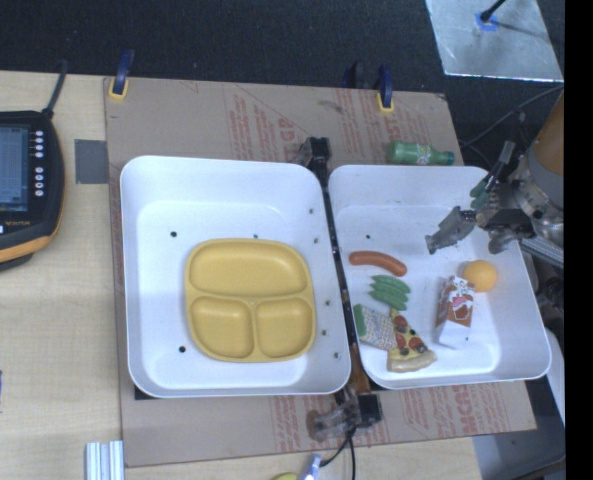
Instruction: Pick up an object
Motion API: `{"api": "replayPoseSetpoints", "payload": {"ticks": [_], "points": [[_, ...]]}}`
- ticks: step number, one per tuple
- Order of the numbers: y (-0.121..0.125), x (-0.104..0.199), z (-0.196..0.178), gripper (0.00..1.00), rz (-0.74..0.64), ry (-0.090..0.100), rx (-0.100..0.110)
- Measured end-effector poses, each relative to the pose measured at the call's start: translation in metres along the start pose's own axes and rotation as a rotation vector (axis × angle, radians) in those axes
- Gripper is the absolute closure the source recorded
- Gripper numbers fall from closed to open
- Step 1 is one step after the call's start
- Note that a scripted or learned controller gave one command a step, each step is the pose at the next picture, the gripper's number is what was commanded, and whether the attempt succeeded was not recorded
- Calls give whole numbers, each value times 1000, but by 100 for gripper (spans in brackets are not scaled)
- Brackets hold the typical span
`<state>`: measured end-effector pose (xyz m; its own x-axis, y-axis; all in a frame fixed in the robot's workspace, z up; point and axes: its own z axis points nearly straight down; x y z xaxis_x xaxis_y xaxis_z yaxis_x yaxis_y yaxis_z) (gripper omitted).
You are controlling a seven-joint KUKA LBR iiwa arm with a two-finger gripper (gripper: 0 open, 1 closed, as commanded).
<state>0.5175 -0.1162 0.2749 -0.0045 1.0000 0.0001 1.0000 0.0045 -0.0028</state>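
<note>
You had even, fairly bright overhead light on the table point(36, 368), though the far floor point(226, 18) stayed dark. The left bin point(156, 198) glared almost pure white along its near-left wall, washing out detail there, while the right bin point(376, 193) read slightly greyer. Shadows were soft and short, pooling under the yellow tray point(249, 298). The whole picture was mildly soft and grainy, with small items lacking crisp edges.

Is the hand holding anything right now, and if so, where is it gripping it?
Nothing is held. The hand hangs over bare floor in the right bin, fingers spread, apart from the sausage, the orange and the carton.
</note>
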Motion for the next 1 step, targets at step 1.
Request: {"api": "replayPoseSetpoints", "payload": {"ticks": [1], "points": [[18,20,169,0,0,0,4]]}}
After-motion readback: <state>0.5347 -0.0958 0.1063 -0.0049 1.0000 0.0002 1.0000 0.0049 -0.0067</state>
